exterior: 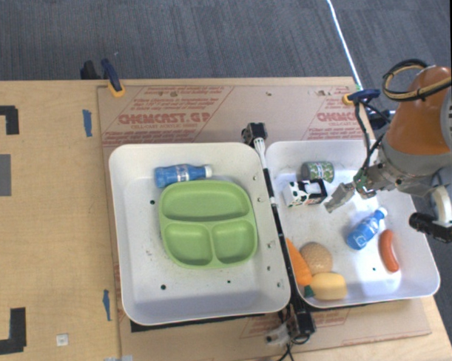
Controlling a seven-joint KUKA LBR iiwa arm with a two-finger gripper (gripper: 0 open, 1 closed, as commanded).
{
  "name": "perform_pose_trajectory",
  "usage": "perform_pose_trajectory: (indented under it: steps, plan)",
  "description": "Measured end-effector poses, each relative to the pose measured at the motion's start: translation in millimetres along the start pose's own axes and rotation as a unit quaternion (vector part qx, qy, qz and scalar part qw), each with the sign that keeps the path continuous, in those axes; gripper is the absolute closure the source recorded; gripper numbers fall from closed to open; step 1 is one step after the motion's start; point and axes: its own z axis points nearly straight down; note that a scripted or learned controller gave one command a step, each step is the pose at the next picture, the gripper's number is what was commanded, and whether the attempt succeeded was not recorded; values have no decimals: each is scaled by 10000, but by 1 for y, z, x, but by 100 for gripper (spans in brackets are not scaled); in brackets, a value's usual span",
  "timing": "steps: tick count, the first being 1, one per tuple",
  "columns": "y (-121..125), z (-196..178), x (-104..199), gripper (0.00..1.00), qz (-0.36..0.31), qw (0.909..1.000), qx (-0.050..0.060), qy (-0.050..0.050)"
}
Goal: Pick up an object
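Now hovering low in the right white plastic bin [418, 280], grey two-finger gripper [338, 199] apparently parted and empty, angled toward the black-and-white cow toy [306, 192] at nine o'clock, presumably lining up a grasp.

Green plate [207, 222], blue bottle [181, 174], black-and-white cow [307, 191], orange carrot [298, 261], yellow lemon [329, 285].

light: bright, even | shadows: soft, faint | glare: mild on white bins [132, 238] | focus: slightly soft
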Motion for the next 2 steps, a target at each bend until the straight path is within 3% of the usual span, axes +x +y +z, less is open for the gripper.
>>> perform_pose_trajectory:
  steps: [1, 2]
  plan:
    - [-46, 35, -46, 0, -371, 9993, -23, 9]
    - [-45, 25, -47, 100, -365, 9993, -31, -8]
